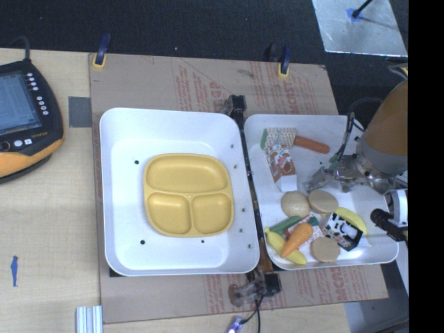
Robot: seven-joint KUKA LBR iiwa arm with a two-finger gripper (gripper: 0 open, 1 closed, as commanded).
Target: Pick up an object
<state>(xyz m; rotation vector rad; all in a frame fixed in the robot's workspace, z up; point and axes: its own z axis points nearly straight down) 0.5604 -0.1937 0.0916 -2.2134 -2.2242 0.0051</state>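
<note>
- My jaws (331, 175) hang low over the right bin (368, 259), near its far right side; whether they stand wide or narrow I cannot tell.
- The nearest likely thing is the orange carrot (312, 144) by the bin's far edge, beside a printed packet (279, 157).
- I judge the carrot light, stiff and a little slick; take it across the middle of its width.
- Its long axis runs roughly along the bin's far edge, tilting slightly nearer toward the right.
- Toy foods (309, 231) crowd the near edge, touching, harder to single out.
</note>
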